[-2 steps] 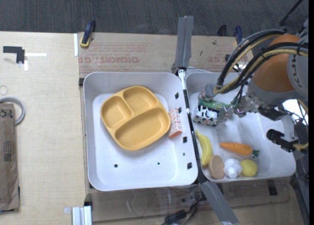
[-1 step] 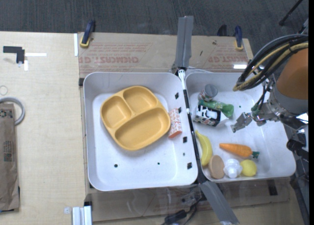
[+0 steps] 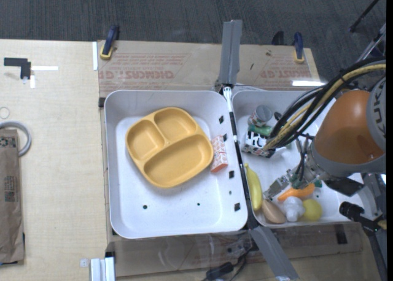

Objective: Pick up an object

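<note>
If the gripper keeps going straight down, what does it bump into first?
Probably the orange carrot lying right under the gripper, beside the white piece and the yellow lemon. Depth is hard to judge.

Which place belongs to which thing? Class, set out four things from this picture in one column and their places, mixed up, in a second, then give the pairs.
Things:
1. yellow divided plate
2. banana
3. small orange-and-white packet
4. blue clamp

Places:
A. in the right bin, along its left wall
B. on the cardboard's far edge, behind the left bin
C. in the middle of the left bin
D. in the left bin, at the plate's right rim

Pairs: 1-C, 2-A, 3-D, 4-B
</note>
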{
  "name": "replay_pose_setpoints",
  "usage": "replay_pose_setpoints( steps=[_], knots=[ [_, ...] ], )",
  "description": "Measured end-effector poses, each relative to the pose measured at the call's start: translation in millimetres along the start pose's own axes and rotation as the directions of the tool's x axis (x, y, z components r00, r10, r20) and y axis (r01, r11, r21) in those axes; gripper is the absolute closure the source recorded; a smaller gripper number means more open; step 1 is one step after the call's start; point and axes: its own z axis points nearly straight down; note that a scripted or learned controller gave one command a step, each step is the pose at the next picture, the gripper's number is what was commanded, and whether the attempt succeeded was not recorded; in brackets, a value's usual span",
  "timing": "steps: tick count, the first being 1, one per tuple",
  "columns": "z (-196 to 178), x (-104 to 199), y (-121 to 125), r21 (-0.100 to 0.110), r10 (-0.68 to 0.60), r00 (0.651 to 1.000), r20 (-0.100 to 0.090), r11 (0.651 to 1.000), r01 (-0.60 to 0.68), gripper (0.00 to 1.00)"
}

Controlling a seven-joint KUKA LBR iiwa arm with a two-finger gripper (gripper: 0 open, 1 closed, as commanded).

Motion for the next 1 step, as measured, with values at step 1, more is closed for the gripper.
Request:
replay_pose_setpoints(
  steps=[1],
  knots=[
    [-36.8,-38.3,-23.2,-0.001,0.467,0.884,0.001,0.884,-0.467,0.00]
  ],
)
